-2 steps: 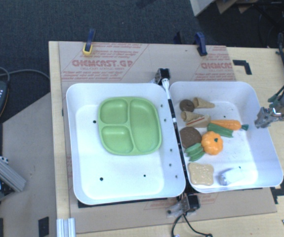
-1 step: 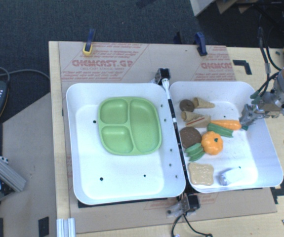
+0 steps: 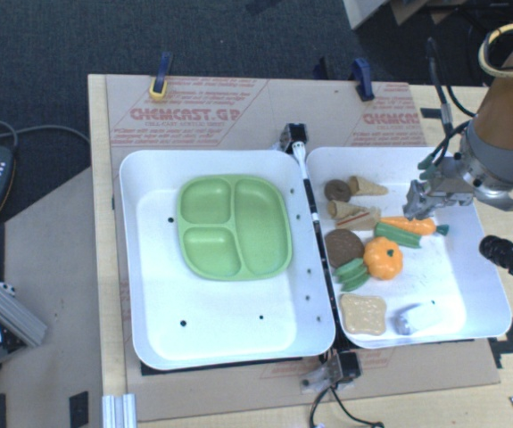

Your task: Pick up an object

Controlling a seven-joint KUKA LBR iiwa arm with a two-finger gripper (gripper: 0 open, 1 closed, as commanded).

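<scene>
The toy carrot (image 3: pixel 405 229) is taken as the likely target, since the gripper (image 3: pixel 419 205) hangs just above its near end in the right bin (image 3: pixel 470 315). Whether the gripper is open or closed cannot be told from this view; nothing is seen held in it.

The carrot is judged to be light, hollow plastic, stiff and rather slippery, and not fragile. Its long, tapering body is best taken across the thicker orange middle, away from the green top, where it may twist out of a narrow grip.

Just below the carrot sits a small orange pumpkin (image 3: pixel 383 259), touching or nearly touching it; green pods (image 3: pixel 353 274) and a brown round piece (image 3: pixel 343 246) lie beyond the pumpkin. Little room is therefore left on that side of the carrot. The bin floor is smooth and white, so a nudged carrot may slide. Well away from the carrot, a green divided plate (image 3: pixel 235 226) rests in the left bin (image 3: pixel 149 310).
</scene>
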